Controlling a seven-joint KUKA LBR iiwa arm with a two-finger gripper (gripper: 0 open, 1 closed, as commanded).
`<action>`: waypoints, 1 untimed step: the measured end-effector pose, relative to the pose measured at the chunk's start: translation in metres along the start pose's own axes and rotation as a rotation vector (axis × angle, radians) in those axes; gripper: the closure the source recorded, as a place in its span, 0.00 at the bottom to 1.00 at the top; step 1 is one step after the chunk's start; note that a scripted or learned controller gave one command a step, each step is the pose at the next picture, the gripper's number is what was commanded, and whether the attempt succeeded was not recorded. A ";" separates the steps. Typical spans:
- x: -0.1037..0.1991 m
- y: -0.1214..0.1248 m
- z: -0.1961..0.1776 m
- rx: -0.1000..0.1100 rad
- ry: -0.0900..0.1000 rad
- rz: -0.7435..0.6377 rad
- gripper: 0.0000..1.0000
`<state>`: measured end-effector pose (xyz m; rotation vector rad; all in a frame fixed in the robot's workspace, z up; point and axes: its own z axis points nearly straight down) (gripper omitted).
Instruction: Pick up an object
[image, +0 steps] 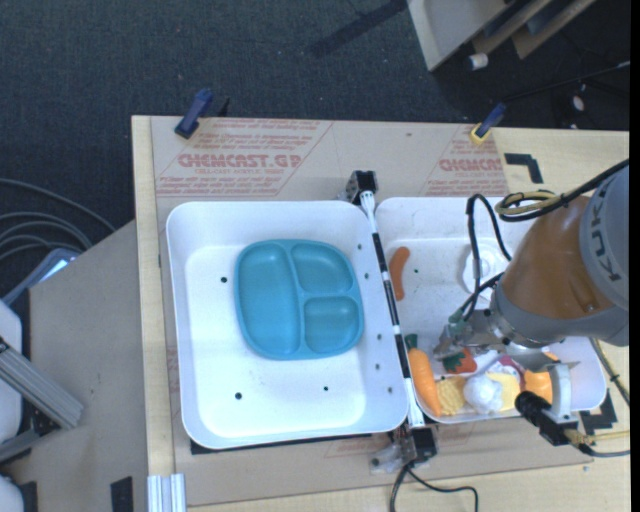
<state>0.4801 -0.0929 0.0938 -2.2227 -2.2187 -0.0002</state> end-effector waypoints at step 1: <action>0.082 -0.001 -0.090 0.001 0.000 -0.002 1.00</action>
